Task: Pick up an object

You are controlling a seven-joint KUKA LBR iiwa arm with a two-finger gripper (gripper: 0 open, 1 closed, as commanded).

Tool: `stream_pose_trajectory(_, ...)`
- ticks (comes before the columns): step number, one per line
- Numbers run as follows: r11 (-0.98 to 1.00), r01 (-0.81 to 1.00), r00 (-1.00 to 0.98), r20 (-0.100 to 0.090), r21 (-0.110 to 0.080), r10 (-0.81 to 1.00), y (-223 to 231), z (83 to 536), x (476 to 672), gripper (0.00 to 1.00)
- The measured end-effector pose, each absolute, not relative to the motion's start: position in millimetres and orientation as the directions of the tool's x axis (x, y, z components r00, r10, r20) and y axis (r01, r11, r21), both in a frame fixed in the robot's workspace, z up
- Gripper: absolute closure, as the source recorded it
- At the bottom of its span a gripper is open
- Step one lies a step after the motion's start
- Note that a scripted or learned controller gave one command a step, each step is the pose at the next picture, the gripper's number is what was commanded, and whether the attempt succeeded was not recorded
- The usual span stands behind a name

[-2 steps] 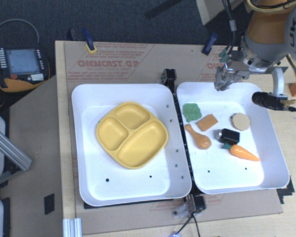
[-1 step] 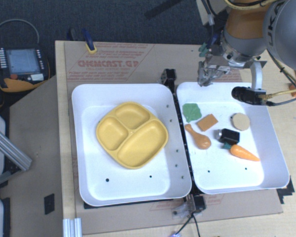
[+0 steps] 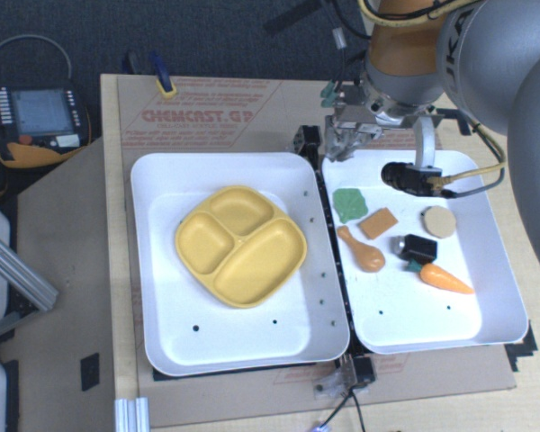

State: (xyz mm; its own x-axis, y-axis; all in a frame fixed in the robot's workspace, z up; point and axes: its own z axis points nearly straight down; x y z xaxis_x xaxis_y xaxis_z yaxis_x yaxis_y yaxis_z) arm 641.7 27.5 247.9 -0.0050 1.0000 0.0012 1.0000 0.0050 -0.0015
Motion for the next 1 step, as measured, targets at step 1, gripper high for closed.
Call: stream_pose_trajectory(1, 0.004, 1.000, -0.004, 0.000, 0.003, 1.000, 81.1, 242.4, 656.4, 1.00)
